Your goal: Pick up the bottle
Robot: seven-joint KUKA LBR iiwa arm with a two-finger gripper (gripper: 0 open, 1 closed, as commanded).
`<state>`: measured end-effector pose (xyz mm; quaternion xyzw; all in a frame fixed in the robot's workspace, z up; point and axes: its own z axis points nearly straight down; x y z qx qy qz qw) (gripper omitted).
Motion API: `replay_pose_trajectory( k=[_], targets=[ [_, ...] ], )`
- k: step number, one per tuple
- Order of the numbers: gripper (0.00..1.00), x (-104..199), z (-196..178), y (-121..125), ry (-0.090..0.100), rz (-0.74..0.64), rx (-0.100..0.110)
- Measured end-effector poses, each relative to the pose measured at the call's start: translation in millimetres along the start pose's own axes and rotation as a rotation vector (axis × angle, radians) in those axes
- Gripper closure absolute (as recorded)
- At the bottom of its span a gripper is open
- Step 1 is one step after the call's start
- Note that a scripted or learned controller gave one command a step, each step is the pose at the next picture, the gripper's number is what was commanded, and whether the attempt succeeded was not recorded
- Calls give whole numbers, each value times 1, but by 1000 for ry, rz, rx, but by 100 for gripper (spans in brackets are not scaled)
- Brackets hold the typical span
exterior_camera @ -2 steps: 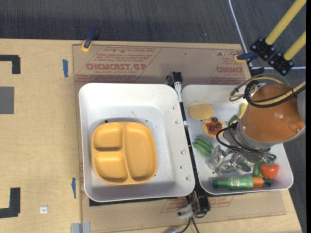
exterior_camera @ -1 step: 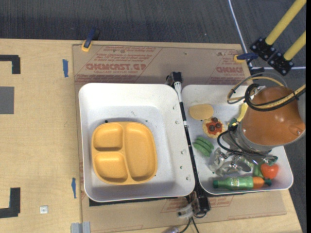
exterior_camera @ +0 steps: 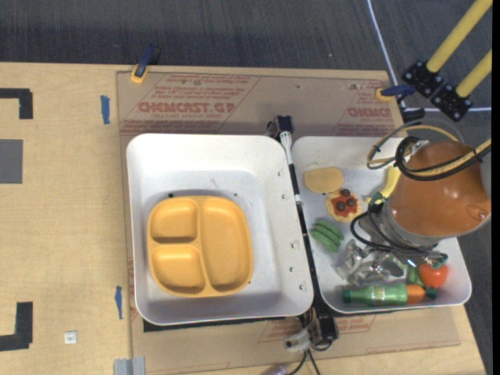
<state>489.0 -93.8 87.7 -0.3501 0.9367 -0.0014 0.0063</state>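
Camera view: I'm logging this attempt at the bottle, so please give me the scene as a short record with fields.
left bin: holds a yellow divided plate
right bin: toy food and the bottle
bottle: green, lying on its side along the near wall
other items: beige piece, pizza slice, green pod, red tomato
gripper: low in the right bin, just above the bottle in the image
arm: orange band over the right bin
grasp: not visible

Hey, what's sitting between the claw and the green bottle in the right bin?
In the camera view, nothing: the claw hangs just above the green bottle, with only bare white bin floor showing in the narrow stretch between them.
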Motion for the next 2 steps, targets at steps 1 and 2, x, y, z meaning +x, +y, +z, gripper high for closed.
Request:
replay_pose_trajectory(
  k=[1,2],
  targets=[
    [100,-2,-10,0,-5,2,2],
    [100,-5,1,-2,5,-96,-4]
  ],
)
